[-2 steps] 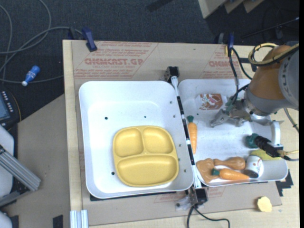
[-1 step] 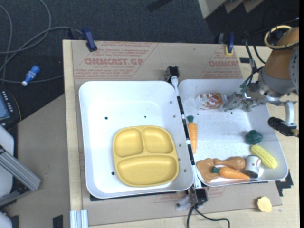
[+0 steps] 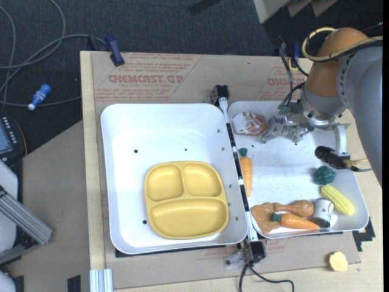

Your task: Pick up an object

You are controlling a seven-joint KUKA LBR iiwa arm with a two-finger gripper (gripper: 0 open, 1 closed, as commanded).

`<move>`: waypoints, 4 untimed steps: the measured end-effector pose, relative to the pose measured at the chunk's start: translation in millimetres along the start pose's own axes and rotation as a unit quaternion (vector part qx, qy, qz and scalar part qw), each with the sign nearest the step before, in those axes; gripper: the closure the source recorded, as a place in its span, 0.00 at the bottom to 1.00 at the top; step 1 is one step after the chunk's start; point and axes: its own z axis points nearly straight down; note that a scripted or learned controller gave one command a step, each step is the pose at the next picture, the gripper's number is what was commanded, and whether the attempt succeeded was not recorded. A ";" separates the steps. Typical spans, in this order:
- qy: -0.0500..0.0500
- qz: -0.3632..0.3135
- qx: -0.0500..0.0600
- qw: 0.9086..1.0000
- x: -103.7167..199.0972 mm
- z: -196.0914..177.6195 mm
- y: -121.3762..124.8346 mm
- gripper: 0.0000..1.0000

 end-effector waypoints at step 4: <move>0.002 0.003 -0.023 1.000 39.2 -16.1 7.1 1.00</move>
